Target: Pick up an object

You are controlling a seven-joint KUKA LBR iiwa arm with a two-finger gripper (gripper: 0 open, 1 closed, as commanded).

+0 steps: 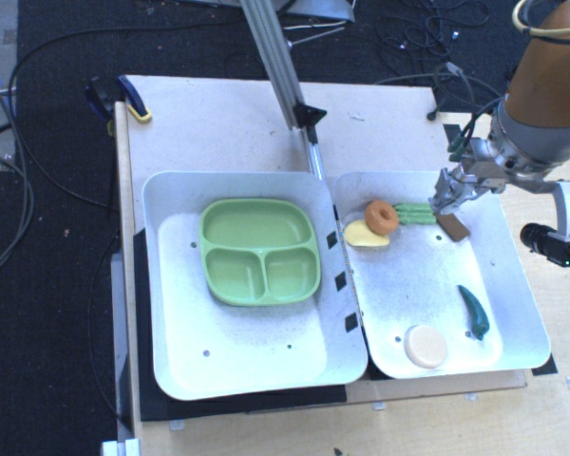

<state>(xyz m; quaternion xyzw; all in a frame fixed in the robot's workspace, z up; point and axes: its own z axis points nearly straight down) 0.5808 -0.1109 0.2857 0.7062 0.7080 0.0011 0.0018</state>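
I see two white bins on the bench. Left bin point(171, 350) carries a green divided tray point(261, 252), three compartments, lying flat. It's the biggest item, rigid-looking plastic, and I'd judge it too wide for the jaws except at the rim, so not my pick.

Right bin point(513, 331) holds the small stuff, and the arm point(541, 84) reaches in over its far right corner. Gripper point(453, 196) is low over the bin's upper part; I can't tell the jaw state from this angle (the fingertips blur into the wrist hardware).

Candidates, big to small:
- Green stalk-like piece point(415, 214), lying flat, just left of the gripper, one end tucked behind the donut. Likely light toy food, stiff. Grip across its narrow width.
- Round cream disc point(426, 346) near the front edge, well apart from the rest. Flat, probably slippery; a poor grip unless pinched edge to edge.
- Orange donut point(383, 218), tilted, leaning on a yellow piece point(366, 236). The two touch, so pulling one may drag the other.
- Teal pepper shape point(474, 313), slim and curved, at the right. Pinch at mid-body.
- Brown block point(453, 226), right beside the gripper, just below it in view. Closest target, small, looks rigid and light; I'd take it across the short side.
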